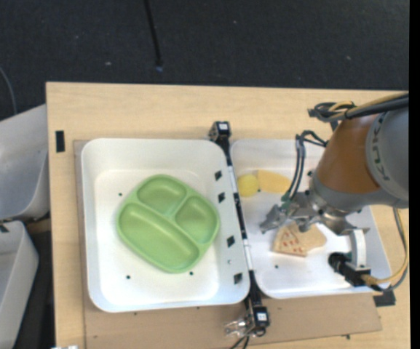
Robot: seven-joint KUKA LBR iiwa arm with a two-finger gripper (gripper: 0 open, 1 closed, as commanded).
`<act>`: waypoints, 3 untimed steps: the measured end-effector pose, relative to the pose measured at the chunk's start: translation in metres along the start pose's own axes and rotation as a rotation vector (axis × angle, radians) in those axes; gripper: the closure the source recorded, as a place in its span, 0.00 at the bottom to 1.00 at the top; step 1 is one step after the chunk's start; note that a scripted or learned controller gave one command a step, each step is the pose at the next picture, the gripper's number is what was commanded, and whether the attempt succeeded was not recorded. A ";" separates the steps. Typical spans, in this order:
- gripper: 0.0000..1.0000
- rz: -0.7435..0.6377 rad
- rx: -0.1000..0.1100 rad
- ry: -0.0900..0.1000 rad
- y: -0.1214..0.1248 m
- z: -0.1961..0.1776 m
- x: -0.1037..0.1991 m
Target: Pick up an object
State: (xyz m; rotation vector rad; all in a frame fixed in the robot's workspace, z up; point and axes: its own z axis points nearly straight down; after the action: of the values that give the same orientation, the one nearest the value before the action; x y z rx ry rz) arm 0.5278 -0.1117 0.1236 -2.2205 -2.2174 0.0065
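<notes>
Gripper low in right white bin, finger state unclear.
Tan wedge-shaped toast piece with red spots just beside it; divided green plastic plate in left bin.

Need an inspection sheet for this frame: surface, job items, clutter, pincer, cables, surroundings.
Surface: light wooden bench bearing two shallow white plastic bins, left and right.
Job's things: yellow lemon-like toy, pale yellow wedge, tan pizza-slice toy, all in right bin.
Clutter: green divided plastic plate in left bin.
Grippers: pincer low over the pizza slice; finger state unclear.
Cables: black cables along the arm.
Surroundings: dark floor, white containers at left.
</notes>
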 end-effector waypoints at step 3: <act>1.00 0.000 -0.009 -0.001 0.002 -0.035 -0.002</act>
State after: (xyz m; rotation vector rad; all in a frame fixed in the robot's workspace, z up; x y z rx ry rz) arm 0.5302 -0.1133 0.1587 -2.2258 -2.2220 -0.0031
